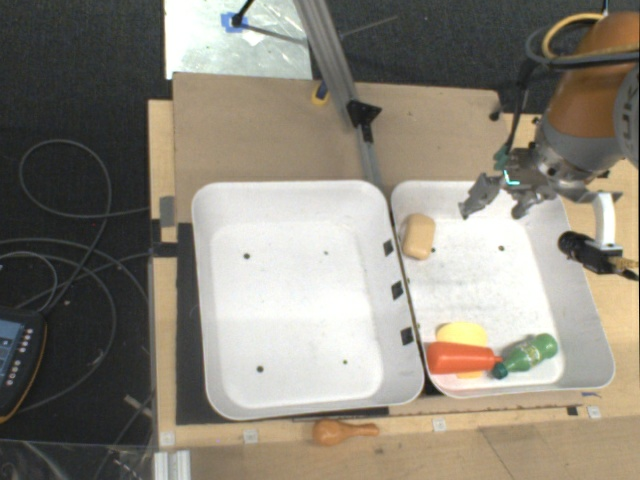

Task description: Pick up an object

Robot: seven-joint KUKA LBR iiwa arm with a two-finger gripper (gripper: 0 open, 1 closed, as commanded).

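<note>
Camera view: nearest, orange block, yellow piece and green bottle crowd the right bin front; tan block farther back; my hand hovers beyond, fingers spread, holding nothing.

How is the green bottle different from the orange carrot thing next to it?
The small green plastic bottle is green with a pale band, and it lies slanted. The orange carrot-shaped toy is orange-red and lies nearly level. Both rest at the near end of the right white bin, touching each other.
</note>
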